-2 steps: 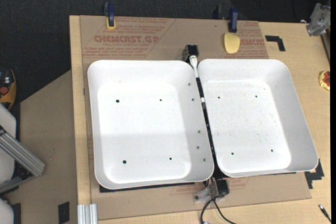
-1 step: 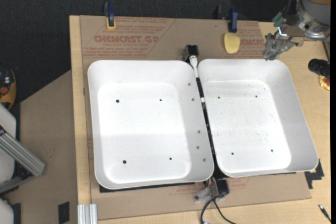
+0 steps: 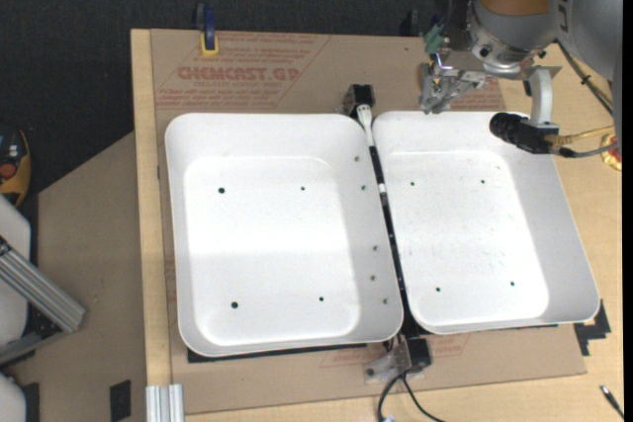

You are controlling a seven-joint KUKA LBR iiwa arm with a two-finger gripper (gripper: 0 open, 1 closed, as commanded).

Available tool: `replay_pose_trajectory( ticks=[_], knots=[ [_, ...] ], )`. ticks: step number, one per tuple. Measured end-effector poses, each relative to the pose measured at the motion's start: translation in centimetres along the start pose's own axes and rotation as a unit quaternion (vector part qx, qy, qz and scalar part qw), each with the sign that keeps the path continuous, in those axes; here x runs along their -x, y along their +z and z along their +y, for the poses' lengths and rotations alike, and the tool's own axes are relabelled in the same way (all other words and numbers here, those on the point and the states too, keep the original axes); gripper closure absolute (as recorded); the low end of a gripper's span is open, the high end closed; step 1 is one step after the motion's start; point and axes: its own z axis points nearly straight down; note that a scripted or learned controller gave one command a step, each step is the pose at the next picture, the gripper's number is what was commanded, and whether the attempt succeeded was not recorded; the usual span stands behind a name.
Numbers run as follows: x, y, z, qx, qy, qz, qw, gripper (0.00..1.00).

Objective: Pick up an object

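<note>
gripper (image 3: 438, 90): above far rim of right bin (image 3: 554, 212), finger state can't be told, nothing seen held | object: none you can make out in right bin or left bin (image 3: 198, 242) | step: you must locate a target before descending; don't close on bare bin floor

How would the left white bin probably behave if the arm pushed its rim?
Likely light and slightly flexible: the left white bin looks thin-walled and shallow. It probably would not slide freely, since a black clip at the seam seems to tie it to the right bin. Tipping seems unlikely; it lies flat on the brown board.
</note>
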Motion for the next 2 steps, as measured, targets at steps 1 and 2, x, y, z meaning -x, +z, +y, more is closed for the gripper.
replay_pose_trajectory(
  ticks=[1, 2],
  knots=[
    [-1.8, -6.9, -0.3, 0.006, 0.003, -0.002, 1.0, 1.0],
    [-6.4, 0.6, 0.3, -0.001, 0.003, -0.001, 1.0, 1.0]
  ],
)
